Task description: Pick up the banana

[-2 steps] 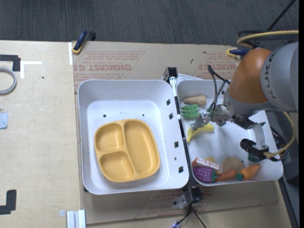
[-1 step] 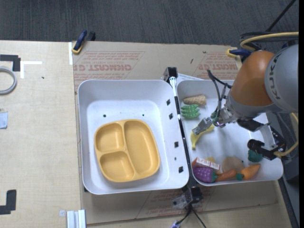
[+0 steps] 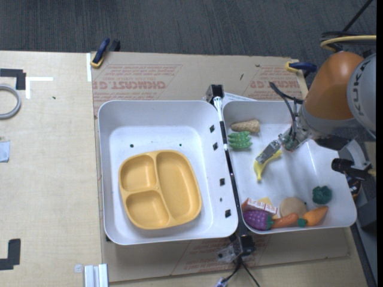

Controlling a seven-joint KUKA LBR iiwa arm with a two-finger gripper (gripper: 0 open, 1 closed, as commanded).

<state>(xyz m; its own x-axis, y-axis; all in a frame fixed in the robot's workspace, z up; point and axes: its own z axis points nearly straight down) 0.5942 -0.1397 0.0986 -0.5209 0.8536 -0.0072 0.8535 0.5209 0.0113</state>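
The banana (image 3: 260, 170) is small, yellow and curved, in the middle of the right bin (image 3: 344, 223). Its upper end sits between the metal fingers of my gripper (image 3: 269, 153), which is shut on it. The lower tip hangs down-left toward the bin floor; I cannot tell whether it touches the floor. The arm, with its orange band (image 3: 332, 85), reaches in from the right over the bin's far right corner.
Near the banana, at the right bin's back left, lie a tan bread-like piece (image 3: 246, 125) and a green toy (image 3: 239, 140). Along the front wall are purple grapes (image 3: 257, 219), a carrot (image 3: 286, 221), a tan round piece (image 3: 292, 206) and a green broccoli (image 3: 322, 194). The left bin holds a yellow divided plate (image 3: 159, 188).
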